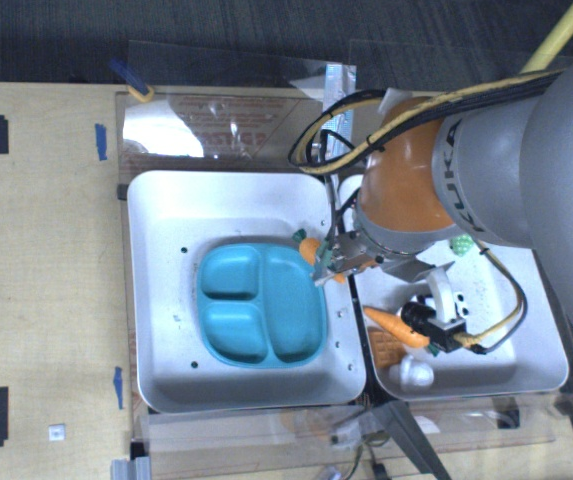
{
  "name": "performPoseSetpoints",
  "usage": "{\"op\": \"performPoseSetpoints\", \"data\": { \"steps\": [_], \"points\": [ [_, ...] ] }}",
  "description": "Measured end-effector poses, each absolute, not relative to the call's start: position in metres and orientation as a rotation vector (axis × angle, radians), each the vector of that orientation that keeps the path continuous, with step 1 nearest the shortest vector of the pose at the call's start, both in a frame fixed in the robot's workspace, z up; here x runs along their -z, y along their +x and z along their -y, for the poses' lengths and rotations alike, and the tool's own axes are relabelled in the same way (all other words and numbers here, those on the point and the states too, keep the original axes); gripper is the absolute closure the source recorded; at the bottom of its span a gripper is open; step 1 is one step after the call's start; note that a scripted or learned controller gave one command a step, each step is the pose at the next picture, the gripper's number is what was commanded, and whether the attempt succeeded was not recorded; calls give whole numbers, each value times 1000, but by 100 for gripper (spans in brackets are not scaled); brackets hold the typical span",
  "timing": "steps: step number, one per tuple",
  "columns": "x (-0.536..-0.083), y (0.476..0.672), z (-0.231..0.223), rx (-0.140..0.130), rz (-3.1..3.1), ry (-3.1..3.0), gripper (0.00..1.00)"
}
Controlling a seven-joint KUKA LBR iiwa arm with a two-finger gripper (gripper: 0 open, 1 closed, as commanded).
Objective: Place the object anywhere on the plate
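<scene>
A: Object? Small orange piece (309, 249), frame centre, at the plate's (262, 303) upper right rim, green bit beside it. Looks light, stiff, toy-like; best taken across its narrow middle.

B: Claw (332, 264)?

A: Right against that piece. Holding or not, I cannot tell.

B: Arm (436, 173)?

A: Enters from the right, wrist bent down over the wall between the bins (156, 268).

Pale wooden bench (36, 298), two white bins side by side, left bin (156, 298), right bin (526, 358)
</scene>
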State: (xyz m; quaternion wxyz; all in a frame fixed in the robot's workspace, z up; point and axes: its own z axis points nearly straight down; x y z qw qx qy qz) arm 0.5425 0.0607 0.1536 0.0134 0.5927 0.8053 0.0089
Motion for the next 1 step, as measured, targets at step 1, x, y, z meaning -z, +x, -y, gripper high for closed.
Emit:
{"op": "performPoseSetpoints", "data": {
  "steps": [1],
  "points": [
    [-151,538,-81,-41,-2554,1827,0]
  ]
}}
